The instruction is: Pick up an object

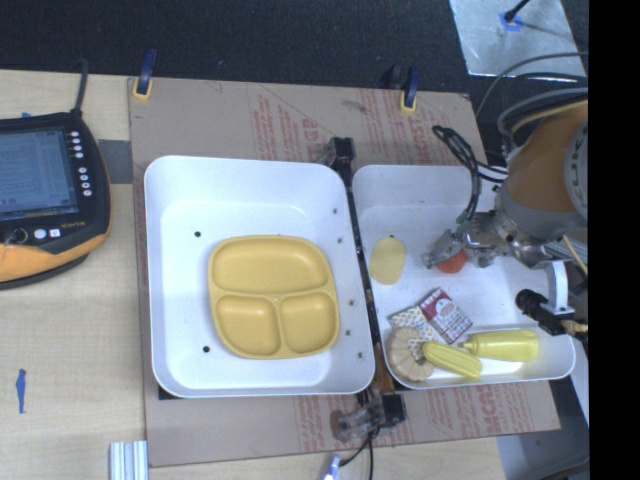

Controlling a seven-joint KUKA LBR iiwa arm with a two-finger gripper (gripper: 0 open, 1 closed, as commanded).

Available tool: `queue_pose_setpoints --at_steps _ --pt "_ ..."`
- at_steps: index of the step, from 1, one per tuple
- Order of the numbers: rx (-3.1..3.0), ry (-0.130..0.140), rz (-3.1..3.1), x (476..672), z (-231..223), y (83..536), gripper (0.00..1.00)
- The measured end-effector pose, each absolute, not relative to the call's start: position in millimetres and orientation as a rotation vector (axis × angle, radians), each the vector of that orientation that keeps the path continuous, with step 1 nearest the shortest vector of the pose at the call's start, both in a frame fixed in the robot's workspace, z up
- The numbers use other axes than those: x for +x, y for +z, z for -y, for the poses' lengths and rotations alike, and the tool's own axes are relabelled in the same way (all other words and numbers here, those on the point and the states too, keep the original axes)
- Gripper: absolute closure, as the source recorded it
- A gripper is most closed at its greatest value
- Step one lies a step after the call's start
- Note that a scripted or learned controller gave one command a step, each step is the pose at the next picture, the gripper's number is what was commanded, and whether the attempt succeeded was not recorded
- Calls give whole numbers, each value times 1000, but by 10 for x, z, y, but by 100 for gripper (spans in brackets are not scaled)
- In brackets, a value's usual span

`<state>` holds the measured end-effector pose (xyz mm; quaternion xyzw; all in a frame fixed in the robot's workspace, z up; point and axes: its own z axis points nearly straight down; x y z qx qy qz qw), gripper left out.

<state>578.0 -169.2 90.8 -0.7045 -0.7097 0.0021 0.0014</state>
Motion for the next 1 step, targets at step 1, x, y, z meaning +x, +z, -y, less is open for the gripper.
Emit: queue_pose_setpoints --at_steps 1 --pt "-2210 7 2230 5784 1704 1018 100"
